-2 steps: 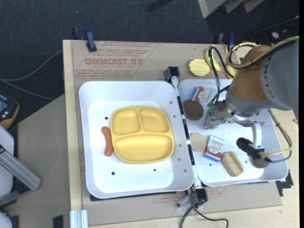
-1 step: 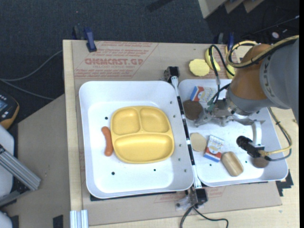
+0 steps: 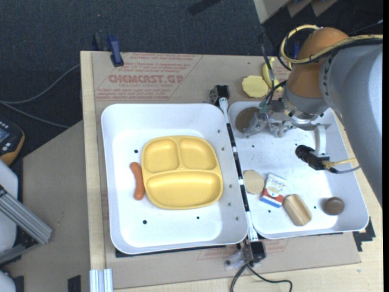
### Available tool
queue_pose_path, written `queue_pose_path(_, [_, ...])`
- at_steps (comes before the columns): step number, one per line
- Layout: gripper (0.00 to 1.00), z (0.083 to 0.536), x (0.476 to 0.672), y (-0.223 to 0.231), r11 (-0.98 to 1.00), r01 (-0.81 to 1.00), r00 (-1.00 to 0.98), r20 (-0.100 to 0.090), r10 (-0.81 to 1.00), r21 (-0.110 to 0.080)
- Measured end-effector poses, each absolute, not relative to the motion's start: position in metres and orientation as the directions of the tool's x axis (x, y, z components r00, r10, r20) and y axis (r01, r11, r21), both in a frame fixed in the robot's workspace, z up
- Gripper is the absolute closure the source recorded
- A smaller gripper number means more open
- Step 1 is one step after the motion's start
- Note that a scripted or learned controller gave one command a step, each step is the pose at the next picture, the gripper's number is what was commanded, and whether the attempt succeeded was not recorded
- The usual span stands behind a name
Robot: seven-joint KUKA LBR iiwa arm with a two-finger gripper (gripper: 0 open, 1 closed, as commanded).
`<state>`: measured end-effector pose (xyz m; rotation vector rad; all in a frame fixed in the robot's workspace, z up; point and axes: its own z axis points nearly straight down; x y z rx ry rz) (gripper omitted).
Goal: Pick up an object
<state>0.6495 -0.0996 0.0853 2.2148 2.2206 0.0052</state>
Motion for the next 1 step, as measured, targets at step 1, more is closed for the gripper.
queue_pose_path(1, [0.00, 0.0843, 0.6641, -0.0981, -0.002, 1.000, 0.002, 0.000, 1.000, -0.012])
